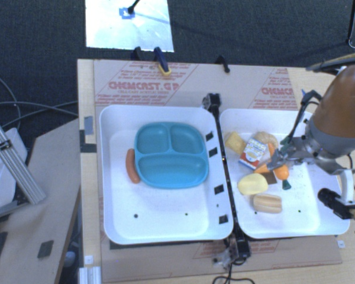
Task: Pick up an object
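Observation:
The right bin (302,220) holds several toy foods. A yellow cheese wedge (235,141), a tan bun (265,139) and a small red-and-white carton (254,152) lie at its back. In front of them lie an orange carrot-like piece (281,173), a yellow potato shape (252,184) and a bread roll (267,203). My gripper (277,163) reaches in from the right and hangs low over the orange piece, beside the carton. It hides part of the orange piece.
The left bin (160,220) carries a blue divided plate (171,155) with a reddish sausage (131,165) lying along its left side. A black divider strip (220,158) runs between the bins. The arm's grey and orange body (343,114) covers the right bin's far right.

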Controlling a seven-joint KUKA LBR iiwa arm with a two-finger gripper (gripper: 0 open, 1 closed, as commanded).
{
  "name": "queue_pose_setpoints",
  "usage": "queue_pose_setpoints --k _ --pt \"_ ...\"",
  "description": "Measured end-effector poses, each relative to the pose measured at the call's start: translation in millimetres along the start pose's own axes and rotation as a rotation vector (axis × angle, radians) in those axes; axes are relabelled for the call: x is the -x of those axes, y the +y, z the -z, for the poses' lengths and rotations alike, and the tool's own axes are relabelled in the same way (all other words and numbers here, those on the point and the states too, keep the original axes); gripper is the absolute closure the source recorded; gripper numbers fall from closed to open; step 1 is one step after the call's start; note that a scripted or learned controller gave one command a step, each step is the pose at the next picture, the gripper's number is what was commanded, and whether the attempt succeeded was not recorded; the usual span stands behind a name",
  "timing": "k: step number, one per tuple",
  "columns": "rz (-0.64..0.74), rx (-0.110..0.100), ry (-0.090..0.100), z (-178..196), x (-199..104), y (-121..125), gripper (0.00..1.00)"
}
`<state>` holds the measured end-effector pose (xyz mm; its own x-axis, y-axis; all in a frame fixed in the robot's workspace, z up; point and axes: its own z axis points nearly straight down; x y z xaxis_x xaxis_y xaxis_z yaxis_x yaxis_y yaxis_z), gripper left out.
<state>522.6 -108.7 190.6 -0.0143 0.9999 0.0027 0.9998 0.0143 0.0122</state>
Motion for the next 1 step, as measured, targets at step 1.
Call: queue_pose_setpoints --k 1 --pt "0.002 -0.004 0.002 35.1 -96.1 57.5 1.0"
